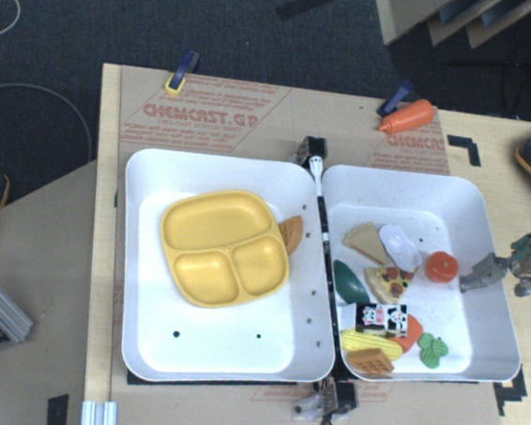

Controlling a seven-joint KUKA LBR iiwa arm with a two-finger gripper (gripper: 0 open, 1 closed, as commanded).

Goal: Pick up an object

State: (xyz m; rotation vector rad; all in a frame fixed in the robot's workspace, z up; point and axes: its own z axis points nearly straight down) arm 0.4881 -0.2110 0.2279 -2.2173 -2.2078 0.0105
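The right bin (pixel 478 342) holds several toy foods: a red tomato (pixel 442 266), a white lump (pixel 397 241), a tan wedge (pixel 365 241), a dark green piece (pixel 348 282), a black-and-white box (pixel 384 317), yellow corn (pixel 370 343) and a green broccoli (pixel 432 351). My gripper (pixel 505 279) hangs over that bin's right rim, just right of the tomato. It stands open with nothing between its fingers, the left finger (pixel 481 274) reaching inward over the bin.
The left bin (pixel 137 269) bears a yellow divided plate (pixel 224 248) with a brown piece (pixel 291 232) at its right side. An orange carrot (pixel 408 116) lies on the bench behind the right bin. Clamps sit at the board's back edge.
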